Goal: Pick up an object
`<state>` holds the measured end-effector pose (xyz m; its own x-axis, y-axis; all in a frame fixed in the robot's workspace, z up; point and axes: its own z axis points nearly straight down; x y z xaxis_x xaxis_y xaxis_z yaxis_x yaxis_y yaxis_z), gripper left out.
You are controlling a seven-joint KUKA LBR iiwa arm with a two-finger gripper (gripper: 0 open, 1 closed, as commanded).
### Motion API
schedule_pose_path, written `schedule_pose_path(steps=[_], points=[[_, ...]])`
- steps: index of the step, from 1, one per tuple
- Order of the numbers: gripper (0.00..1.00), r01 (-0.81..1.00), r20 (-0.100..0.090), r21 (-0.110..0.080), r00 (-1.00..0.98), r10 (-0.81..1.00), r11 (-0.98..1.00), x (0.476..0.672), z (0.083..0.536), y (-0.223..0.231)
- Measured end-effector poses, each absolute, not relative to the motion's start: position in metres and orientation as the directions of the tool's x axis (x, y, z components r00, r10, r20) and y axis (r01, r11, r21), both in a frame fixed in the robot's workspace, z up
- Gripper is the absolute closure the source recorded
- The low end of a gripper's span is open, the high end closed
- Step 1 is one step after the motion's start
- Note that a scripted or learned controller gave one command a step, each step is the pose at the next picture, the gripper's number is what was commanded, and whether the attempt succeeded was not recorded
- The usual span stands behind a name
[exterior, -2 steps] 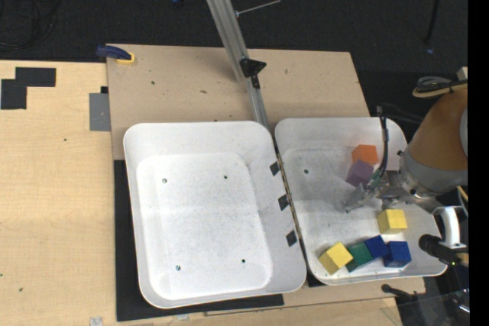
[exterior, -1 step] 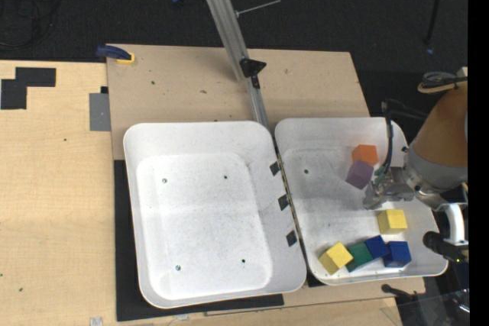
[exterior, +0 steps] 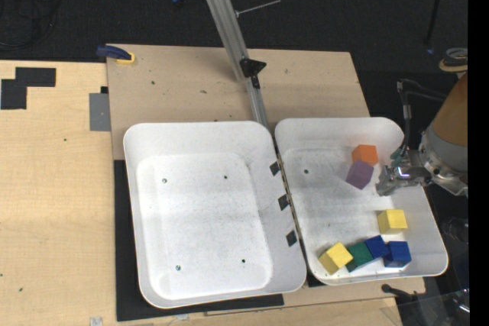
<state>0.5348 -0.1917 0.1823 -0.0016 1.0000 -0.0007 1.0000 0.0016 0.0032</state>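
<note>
The right bin (exterior: 321,141) holds several blocks. An orange block (exterior: 365,154) and a purple block (exterior: 359,175) sit side by side near its back right. A yellow block (exterior: 393,221) lies alone further forward. At the front, another yellow block (exterior: 335,257), a green block (exterior: 357,256) and two blue blocks (exterior: 388,250) are clustered together. My gripper (exterior: 391,181) hangs over the bin's right side, just right of the purple block and above the lone yellow one. Nothing shows between its fingers.
The left bin (exterior: 145,145) stands beside the right one, joined by black clips (exterior: 281,201). A slanted aluminium rail (exterior: 229,27) rises behind the bins. A blue and yellow clamp (exterior: 116,54) sits at the bench's back left corner.
</note>
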Motion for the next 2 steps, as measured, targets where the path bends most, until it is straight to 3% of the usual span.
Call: schedule_pose_path(steps=[1,2], points=[[1.0,1.0,-0.001,0.003,-0.001,1.0,0.001,0.536,0.225,-0.193],[1.0,1.0,0.003,-0.004,-0.004,1.0,0.004,0.524,0.223,-0.137]])
